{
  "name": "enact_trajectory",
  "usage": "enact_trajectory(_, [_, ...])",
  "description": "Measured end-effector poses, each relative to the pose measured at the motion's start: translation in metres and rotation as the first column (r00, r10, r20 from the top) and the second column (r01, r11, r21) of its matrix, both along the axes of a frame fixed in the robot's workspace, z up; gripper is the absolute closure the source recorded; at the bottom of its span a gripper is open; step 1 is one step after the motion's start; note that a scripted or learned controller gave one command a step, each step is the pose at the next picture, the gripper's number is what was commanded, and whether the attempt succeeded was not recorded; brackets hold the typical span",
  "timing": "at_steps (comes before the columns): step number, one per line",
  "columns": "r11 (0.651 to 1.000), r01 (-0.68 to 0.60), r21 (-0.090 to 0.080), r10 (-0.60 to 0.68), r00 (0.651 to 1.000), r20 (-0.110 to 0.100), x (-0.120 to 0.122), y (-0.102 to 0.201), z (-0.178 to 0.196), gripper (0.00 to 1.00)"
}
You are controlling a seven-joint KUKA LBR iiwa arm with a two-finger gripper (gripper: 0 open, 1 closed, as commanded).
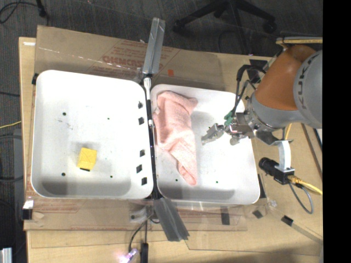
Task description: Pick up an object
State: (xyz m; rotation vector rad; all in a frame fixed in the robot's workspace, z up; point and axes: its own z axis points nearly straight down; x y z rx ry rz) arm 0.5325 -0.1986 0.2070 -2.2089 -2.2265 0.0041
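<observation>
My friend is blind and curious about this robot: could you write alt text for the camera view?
A grey and orange robot arm reaches from the right over the right bin, its gripper hanging beside a crumpled pink cloth. The left bin holds a small yellow block.

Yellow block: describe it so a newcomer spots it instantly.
Of the two white bins, take the left bin, away from the arm. The yellow block sits near its front-left corner, alone. It is small, boxy and bright, unlike the limp pink cloth in the right bin.
</observation>
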Motion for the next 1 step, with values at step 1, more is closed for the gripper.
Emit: enact_trajectory(1, [0.969, -0.246, 0.001, 0.246, 0.969, 0.0, 0.0401, 0.0351, -0.0968, 0.0])
